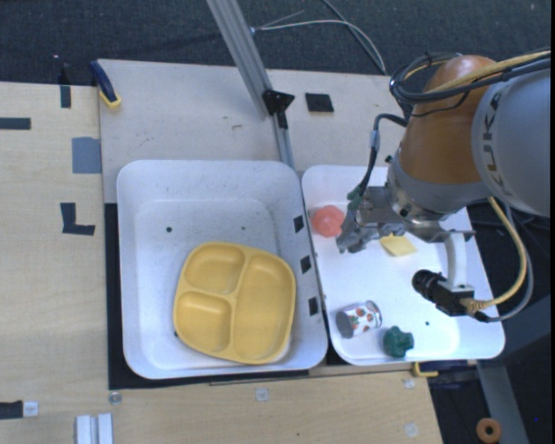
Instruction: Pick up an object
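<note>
In the right bin [462, 340] lie a small pink-red ball [328, 219] at the upper left, a yellow block [398, 245] near the middle, a small white cup with red spots [359, 319] on its side, and a green toy [397, 341] at the front. My gripper [355, 236] hangs over the bin's upper middle, just right of the ball and left of the yellow block. Its dark fingers point down and left, and nothing shows between them.
The left bin [148, 202] holds a yellow divided plate [235, 302]. A slanted metal pole [245, 49] rises behind the bins. A black cylinder part [437, 289] and yellow cable of the arm hang over the right bin's right side.
</note>
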